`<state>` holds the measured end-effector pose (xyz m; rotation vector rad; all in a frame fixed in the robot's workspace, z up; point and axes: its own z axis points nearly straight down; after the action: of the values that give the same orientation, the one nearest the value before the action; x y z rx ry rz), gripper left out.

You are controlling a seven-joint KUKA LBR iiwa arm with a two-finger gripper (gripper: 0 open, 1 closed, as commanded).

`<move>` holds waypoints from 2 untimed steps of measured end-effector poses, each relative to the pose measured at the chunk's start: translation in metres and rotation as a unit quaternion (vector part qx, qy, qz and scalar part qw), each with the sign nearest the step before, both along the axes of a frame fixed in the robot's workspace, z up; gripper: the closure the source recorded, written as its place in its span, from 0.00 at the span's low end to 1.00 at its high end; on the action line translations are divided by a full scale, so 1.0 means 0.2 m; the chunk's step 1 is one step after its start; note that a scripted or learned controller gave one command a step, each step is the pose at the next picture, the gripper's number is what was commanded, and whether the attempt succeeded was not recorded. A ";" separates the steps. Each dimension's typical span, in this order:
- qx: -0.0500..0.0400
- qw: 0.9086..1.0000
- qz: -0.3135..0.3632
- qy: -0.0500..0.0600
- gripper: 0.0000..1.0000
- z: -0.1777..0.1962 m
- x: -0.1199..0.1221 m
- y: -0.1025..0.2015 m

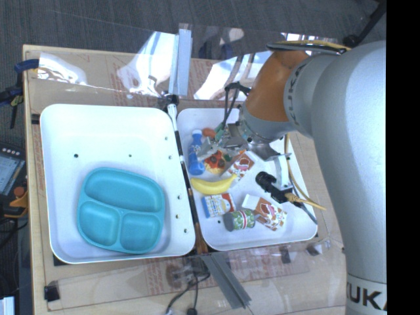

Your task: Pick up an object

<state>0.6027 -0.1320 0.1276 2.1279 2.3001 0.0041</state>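
In the right bin (302, 231), the tool (222, 143), grip state unclear, sits above a curved banana (211, 185).

Robotics lab: KUKA arm (341, 110), 2 bench bins (105, 120).

"KUKA" lettering, partly cut off, on grey arm base (365, 298). Package labels in right bin illegible.

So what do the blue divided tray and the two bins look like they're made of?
The blue divided tray looks like moulded plastic with a smooth, slightly satin finish: uniform turquoise colour, rounded compartment edges, soft highlights. The left bin and the right bin also read as plastic, plain white and fairly matte, with rounded corners and thin raised rims; thin coated metal can't be ruled out from this view.
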 end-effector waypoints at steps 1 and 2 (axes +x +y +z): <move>0.001 1.000 0.015 0.003 0.00 -0.17 -0.12 -0.03; 0.001 1.000 0.017 0.005 1.00 -0.13 -0.12 -0.03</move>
<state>0.5778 -0.1374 0.1022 2.0935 2.3427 -0.0053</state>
